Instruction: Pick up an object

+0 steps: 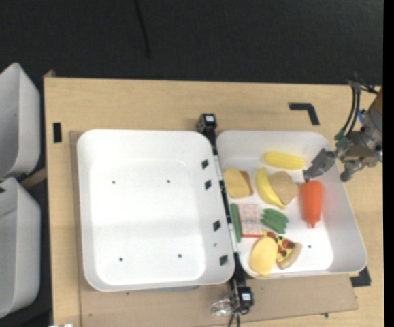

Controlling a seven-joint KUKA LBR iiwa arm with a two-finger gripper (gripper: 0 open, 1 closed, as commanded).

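Observation:
The right bin (339, 251) holds several toy foods. An orange carrot (312, 202) lies near its right side, a yellow corn cob (284, 160) at the top, and a banana (269, 189) beside a tan piece (284, 188). A bread-like piece (237, 182) sits at the left, with a green pod (274, 219), a lemon (263, 255) and a pizza slice (290, 252) lower down. My gripper (333, 166) hangs at the bin's upper right, just above the carrot's top end. Its fingers (318, 163) are spread apart with nothing between them.
The left bin (142, 206) is bare white. A flat card with a green strip (245, 221) lies by the divider between the bins. Black clips mark the divider (217, 203). Wooden bench surface surrounds both bins.

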